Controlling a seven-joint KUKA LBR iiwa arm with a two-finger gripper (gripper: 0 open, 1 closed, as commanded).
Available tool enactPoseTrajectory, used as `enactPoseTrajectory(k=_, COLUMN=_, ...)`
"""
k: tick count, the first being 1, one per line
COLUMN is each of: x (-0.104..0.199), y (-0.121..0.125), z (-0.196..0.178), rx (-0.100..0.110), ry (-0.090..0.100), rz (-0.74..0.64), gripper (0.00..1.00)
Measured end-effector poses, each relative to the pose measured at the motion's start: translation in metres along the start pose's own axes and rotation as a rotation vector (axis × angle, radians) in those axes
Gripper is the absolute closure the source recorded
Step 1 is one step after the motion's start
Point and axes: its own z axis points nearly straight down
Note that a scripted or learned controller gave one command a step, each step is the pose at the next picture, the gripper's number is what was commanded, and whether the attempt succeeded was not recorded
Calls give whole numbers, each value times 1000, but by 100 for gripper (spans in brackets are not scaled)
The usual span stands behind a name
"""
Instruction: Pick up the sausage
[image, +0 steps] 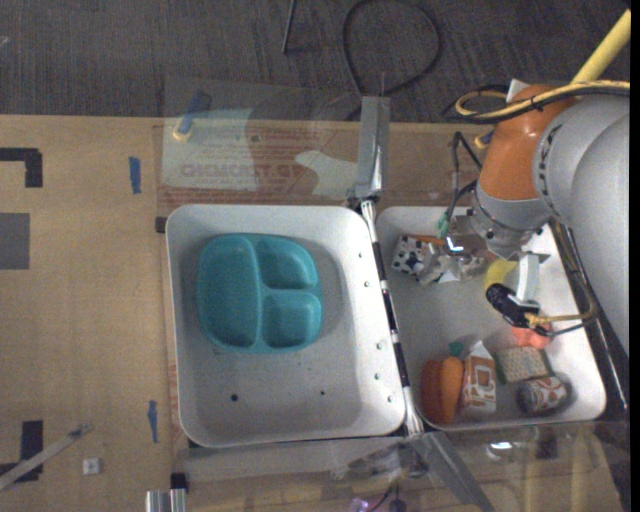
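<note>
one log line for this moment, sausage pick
arm: over right bin | gripper: low at rear, near cow toy | grasp: none seen | left bin: teal plate

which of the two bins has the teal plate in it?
The left bin. The teal divided plate lies in its upper part. The right bin instead holds small toy items, with the gripper over its upper end.

One fixed cam above bench (90, 300) — angled down (both bins (280, 410)), arm (560, 150) from right.
</note>
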Motion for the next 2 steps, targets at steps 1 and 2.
enactPoseTrajectory(k=1, x=-64, y=5, z=-184, rx=-86, ry=-21, rz=-182, gripper=100)
enactPoseTrajectory(k=2, x=5, y=-29, z=-138, rx=-83, ry=-23, rz=-290, gripper=100)
